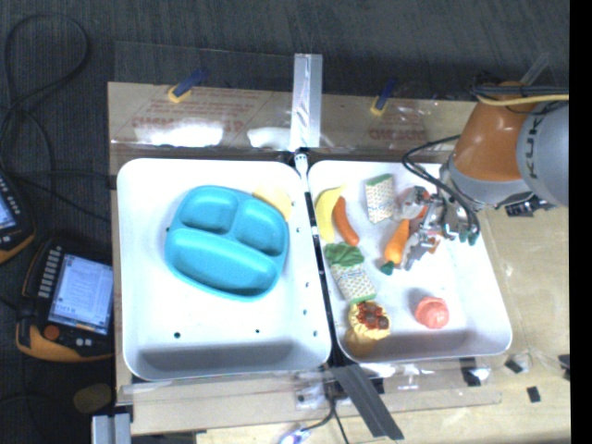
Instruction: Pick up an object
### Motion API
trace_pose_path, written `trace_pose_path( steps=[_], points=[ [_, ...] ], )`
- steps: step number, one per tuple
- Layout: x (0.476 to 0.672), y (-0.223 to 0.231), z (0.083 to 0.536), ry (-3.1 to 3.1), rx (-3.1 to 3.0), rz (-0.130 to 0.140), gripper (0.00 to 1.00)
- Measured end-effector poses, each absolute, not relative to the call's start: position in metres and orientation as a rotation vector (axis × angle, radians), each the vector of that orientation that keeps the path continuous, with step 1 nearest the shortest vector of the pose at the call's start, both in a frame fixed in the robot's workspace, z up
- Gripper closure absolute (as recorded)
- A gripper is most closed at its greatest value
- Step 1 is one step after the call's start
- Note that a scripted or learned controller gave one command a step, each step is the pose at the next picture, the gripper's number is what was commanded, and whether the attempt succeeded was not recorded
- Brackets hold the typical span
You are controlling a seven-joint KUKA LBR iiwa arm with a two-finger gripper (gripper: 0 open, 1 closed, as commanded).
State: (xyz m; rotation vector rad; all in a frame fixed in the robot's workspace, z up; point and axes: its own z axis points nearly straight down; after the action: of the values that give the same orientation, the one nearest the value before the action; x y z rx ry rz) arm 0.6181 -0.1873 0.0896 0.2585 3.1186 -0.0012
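My gripper (424,232) hangs low over the right bin (481,285), in its upper middle part, with the grey and orange arm reaching in from the right. An orange carrot (397,241) with a green tip lies just to the left of it, very close or touching. Further left lie a yellow banana (325,213) and a red-orange sausage (345,222). A green and white block (378,198) sits above the carrot. A red round fruit (431,312) lies near the bin's front.
The right bin also holds a green leafy piece (344,255), a checked wafer (356,284) and a small tart (368,320). The left bin (148,331) bears a blue divided plate (228,239) with a yellow piece (272,200) behind it. Cables run from the wrist.
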Motion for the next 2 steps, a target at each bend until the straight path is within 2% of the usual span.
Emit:
trace_pose_path(
  steps=[1,2],
  points=[
    [0.643,-0.163,0.089,3.042,0.734,-0.004,0.0],
    [0.647,-0.145,0.133,3.028,0.822,-0.003,0.0]
  ],
)
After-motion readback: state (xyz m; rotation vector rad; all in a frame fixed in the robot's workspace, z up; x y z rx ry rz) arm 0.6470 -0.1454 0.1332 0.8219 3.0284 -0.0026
